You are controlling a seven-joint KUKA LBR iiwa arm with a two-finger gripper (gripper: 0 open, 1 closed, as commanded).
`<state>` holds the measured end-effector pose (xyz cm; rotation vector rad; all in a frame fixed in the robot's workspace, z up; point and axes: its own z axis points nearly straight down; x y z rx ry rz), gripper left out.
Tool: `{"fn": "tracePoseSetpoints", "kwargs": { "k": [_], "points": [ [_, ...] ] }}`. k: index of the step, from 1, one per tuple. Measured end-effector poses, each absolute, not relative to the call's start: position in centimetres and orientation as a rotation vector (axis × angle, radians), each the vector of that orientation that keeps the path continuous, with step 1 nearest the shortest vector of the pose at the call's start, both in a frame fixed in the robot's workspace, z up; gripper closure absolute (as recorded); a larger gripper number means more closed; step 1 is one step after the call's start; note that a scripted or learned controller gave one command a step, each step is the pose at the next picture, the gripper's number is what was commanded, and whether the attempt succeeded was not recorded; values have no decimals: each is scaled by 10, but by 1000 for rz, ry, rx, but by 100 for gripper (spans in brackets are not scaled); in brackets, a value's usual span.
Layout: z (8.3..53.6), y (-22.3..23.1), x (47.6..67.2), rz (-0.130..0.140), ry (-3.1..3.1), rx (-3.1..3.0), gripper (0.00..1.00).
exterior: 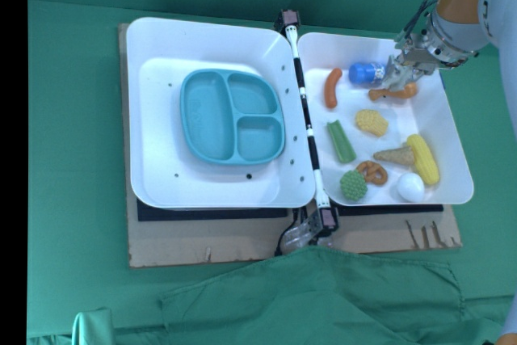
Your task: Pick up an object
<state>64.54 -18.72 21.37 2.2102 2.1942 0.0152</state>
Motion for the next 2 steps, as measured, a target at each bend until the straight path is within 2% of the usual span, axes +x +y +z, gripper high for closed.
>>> {"fn": "tracePoseSetpoints", "kwargs": {
  "k": [1,2],
  "points": [
    [239,-182,646,6,2213,2218,100],
    [238,-182,645,3,2214,2219,0]
  ]
}}
